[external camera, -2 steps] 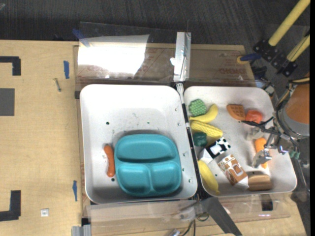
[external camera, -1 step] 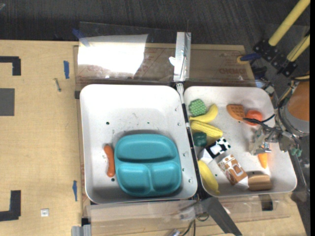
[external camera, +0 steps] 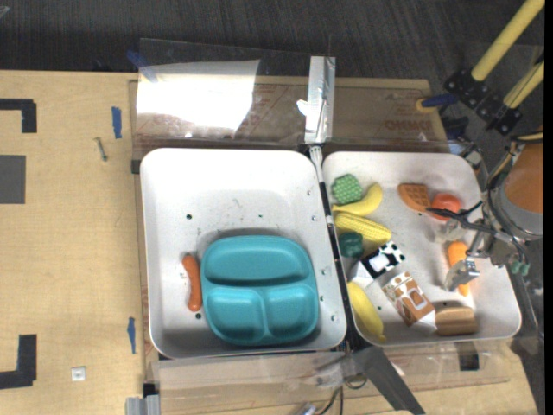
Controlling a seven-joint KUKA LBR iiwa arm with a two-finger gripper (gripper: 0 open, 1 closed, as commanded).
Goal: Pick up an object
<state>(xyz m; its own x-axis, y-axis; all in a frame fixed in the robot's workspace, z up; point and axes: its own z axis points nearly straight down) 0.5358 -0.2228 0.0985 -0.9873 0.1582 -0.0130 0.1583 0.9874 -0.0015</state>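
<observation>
My gripper (external camera: 464,273) hangs low over the right side of the right bin (external camera: 505,314), reaching in from the right edge. It sits directly on top of a small orange carrot-like piece (external camera: 454,252), whose ends show above and below it. A tan bread-like block (external camera: 455,320) lies just in front of the gripper. A red-orange tomato (external camera: 446,204) and a brown waffle (external camera: 414,196) lie behind it.
The right bin also holds a green ridged piece (external camera: 346,187), a banana (external camera: 363,201), corn (external camera: 363,226), a black-and-white block (external camera: 384,258), a brown box (external camera: 409,297) and a yellow piece (external camera: 366,311). In the left bin (external camera: 173,188) are a teal divided tray (external camera: 257,287) and an orange sausage (external camera: 193,282).
</observation>
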